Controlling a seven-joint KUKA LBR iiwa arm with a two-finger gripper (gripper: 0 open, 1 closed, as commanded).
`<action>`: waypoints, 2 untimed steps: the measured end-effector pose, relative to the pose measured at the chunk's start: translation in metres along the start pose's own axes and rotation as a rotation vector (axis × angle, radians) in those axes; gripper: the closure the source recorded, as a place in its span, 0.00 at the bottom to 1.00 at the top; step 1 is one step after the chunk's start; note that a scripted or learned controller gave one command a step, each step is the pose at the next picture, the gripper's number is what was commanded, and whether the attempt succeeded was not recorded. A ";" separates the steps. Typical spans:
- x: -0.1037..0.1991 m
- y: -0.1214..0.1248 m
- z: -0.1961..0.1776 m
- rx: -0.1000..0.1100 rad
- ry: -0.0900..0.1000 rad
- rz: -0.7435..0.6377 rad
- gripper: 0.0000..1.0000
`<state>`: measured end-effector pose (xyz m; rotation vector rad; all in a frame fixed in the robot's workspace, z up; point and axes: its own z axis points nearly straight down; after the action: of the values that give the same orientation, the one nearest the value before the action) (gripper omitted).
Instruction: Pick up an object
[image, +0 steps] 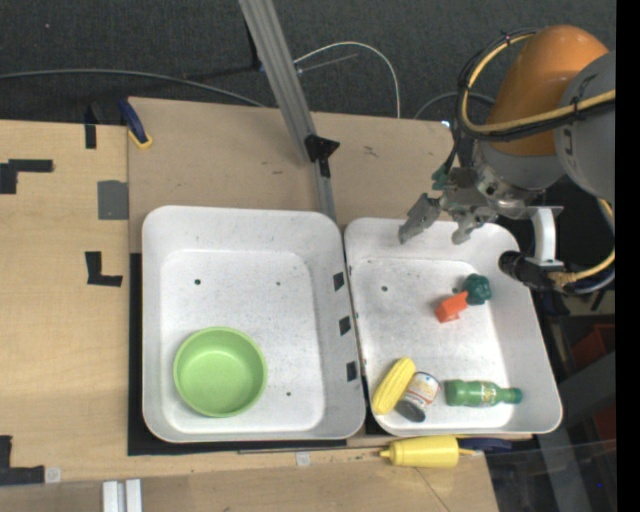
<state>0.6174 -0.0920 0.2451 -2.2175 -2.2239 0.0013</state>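
Observation:
My gripper (438, 230) hangs over the far edge of the right bin (400, 270), its two fingers spread apart with nothing between them. Below it in that bin lie an orange block (451, 308) touching a dark green round piece (477, 289). Near the bin's front sit a yellow corn-like piece (393, 386), a small tin can (420, 392) on its side, and a green bottle (481, 394) lying flat. The left bin (240, 250) holds a green bowl (219, 371) at its front left.
A yellow mustard-like bottle (424, 452) lies outside the bins on the bench's front edge. A grey pole (288, 85) slants over the back of the bench. Cables loop behind the arm.

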 end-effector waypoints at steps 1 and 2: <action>0.000 0.000 0.000 0.000 0.000 0.000 0.00; 0.002 0.007 0.060 0.006 -0.001 0.001 0.00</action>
<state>0.6245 -0.0901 0.1847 -2.2158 -2.2209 0.0088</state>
